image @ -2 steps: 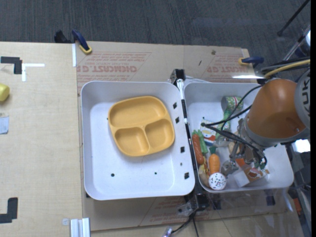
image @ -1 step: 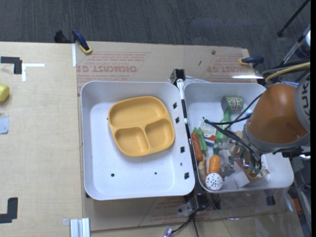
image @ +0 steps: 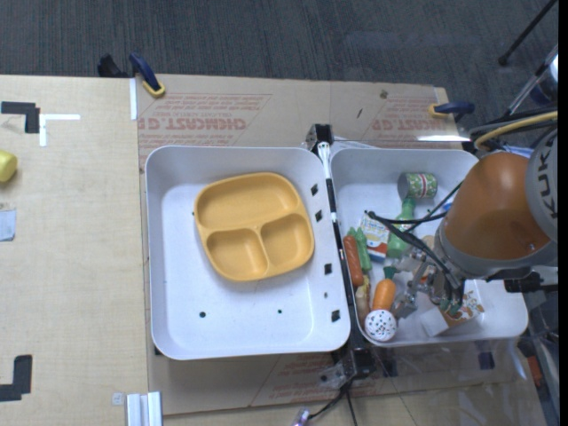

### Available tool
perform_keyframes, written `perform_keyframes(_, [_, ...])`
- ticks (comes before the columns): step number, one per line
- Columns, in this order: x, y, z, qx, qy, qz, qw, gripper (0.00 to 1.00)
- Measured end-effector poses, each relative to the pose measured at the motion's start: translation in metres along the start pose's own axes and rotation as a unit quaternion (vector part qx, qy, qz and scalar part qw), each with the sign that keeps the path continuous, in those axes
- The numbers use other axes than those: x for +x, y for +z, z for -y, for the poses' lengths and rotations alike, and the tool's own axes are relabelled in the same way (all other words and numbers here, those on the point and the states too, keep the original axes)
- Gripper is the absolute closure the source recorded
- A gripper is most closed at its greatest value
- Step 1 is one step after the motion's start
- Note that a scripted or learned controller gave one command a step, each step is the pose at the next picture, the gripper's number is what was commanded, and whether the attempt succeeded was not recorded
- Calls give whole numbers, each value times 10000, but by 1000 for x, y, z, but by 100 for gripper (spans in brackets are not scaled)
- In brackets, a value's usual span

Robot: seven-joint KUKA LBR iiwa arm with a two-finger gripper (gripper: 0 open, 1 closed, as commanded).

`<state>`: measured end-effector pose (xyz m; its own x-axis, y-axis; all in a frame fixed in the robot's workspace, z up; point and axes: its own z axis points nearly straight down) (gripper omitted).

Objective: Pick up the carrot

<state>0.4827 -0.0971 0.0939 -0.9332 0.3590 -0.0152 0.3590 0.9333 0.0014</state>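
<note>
Take the yellow divided plate [image: 255, 224] in the left bin [image: 169, 264] as your landmark: the carrot [image: 383, 293] lies to its right, across the divider, in the right bin [image: 497, 322], near that bin's front wall. It is a small orange toy with a green top, tilted, just above a white perforated ball [image: 381, 325] and just right of a reddish sausage-shaped piece [image: 353, 260]. You can expect it to be light, stiff and smooth, likely plastic, so it may slip or roll if pinched near the tapered tip; take it across the thicker middle. The gripper [image: 424, 284] hangs just right of the carrot, further from the plate, amid cables and clutter; whether it is spread or closed, you cannot tell from here, and nothing is seen in its grasp. Room is tight: the ball, the sausage piece and a green bottle-like toy [image: 406, 224] crowd the carrot, and the bin's front wall is close. Your clearest approach is from straight above.
</note>
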Motion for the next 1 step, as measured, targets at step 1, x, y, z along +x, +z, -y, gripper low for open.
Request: perform_keyframes(1, [2,2,3,20,2409,-41,9705,0])
